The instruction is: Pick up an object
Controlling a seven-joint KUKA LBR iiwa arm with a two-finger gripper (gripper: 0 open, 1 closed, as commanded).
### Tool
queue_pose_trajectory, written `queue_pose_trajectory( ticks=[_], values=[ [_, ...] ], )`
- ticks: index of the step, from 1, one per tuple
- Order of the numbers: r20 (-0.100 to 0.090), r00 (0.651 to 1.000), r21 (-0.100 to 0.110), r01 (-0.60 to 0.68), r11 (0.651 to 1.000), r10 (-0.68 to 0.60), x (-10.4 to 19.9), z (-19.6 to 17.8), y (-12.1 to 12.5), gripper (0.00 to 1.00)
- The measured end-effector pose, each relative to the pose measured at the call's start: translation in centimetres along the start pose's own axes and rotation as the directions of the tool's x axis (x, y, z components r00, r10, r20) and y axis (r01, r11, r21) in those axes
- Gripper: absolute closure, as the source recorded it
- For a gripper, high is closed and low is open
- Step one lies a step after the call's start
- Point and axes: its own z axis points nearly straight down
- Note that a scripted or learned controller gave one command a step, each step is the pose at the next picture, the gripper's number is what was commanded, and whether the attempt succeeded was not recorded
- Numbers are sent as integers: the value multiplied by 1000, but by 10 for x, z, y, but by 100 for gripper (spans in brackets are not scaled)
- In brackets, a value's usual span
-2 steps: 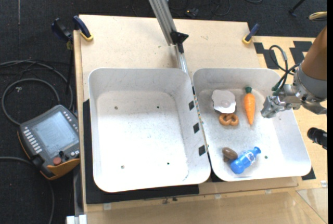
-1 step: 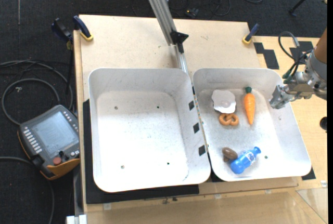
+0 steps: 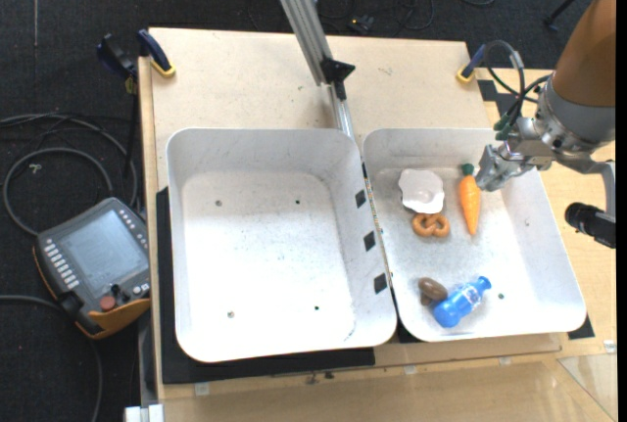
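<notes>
The right bin [image 3: 549, 244] holds an orange carrot [image 3: 471, 204], a white shell-like piece [image 3: 421, 189], a brown pretzel [image 3: 431, 226], a small brown lump [image 3: 432, 290] and a blue bottle [image 3: 459, 302]. My gripper [image 3: 487, 173] hangs over the bin's upper right part, just above the carrot's green top end. Nothing shows between its fingers. The carrot lies flat on the bin floor, pointing toward the front.
The left bin [image 3: 196, 214] sits beside the right one, with a black-marked divider edge [image 3: 372, 234] between them. A slanted metal rail [image 3: 299, 9] crosses the bench's back. Clamps [image 3: 157, 53] hold the board's far corners. A teach pendant [image 3: 93, 263] lies on the floor at left.
</notes>
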Motion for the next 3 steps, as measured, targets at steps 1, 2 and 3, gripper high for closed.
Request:
queue_pose_trajectory(
  ticks=[1, 2, 3],
  values=[
    [0, 1000, 1, 0, 1000, 0, 50, -4, 15, 100],
    [-1, 1000, 5, 0, 1000, 0, 103, 15, 32, 100],
    [0, 1000, 3, 0, 1000, 0, 155, 31, 49, 100]
  ],
)
